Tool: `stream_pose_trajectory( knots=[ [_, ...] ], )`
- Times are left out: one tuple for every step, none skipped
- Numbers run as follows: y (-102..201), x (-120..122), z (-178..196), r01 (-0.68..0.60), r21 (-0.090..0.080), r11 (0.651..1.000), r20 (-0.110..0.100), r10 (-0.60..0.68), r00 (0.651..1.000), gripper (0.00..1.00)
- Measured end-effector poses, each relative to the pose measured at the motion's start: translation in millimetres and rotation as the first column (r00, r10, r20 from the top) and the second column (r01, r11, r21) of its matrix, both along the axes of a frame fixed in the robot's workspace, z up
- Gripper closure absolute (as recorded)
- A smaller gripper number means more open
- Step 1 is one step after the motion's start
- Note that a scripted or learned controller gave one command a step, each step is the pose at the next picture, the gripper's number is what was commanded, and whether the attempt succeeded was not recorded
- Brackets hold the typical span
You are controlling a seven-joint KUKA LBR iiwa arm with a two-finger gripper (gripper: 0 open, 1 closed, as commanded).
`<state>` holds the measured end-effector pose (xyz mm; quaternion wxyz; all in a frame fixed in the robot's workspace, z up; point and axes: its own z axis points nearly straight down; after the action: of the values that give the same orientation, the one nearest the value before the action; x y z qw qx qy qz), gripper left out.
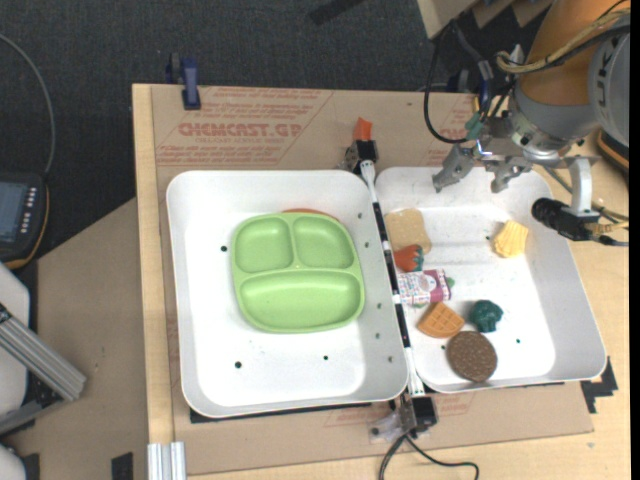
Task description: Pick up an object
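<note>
The right bin (560,298) holds several small items. A tan bread slice (407,228), a red piece (408,258) and a pink-and-white carton (422,287) lie along its left wall. An orange waffle (440,320), a teal lump (487,314) and a round brown cookie (471,355) sit toward the front. A yellow wedge (511,238) lies near the right side. My gripper (472,176) hangs over the bin's far edge, open, its two fingers spread with nothing between them. It is well behind the bread slice and the yellow wedge.
The left bin (200,298) holds a green divided plate (297,271) with a thin orange-red edge (310,211) peeking from behind it. A black clip (362,153) sits where the bins meet at the back. Cables trail around the wrist at the upper right.
</note>
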<state>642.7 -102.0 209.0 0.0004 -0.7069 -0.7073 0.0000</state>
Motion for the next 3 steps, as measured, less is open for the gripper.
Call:
stream_pose_trajectory(
  knots=[
    [7.5,-39.5,-76.4,0.001,0.001,1.0,-0.008,-0.001,1.0,0.0],
    [-82.0,2.8,-127.4,0.006,-0.005,1.0,0.001,-0.006,1.0,0.0],
    [-102.5,-32.1,-60.6,0.004,-0.003,1.0,0.003,-0.004,1.0,0.0]
  ],
)
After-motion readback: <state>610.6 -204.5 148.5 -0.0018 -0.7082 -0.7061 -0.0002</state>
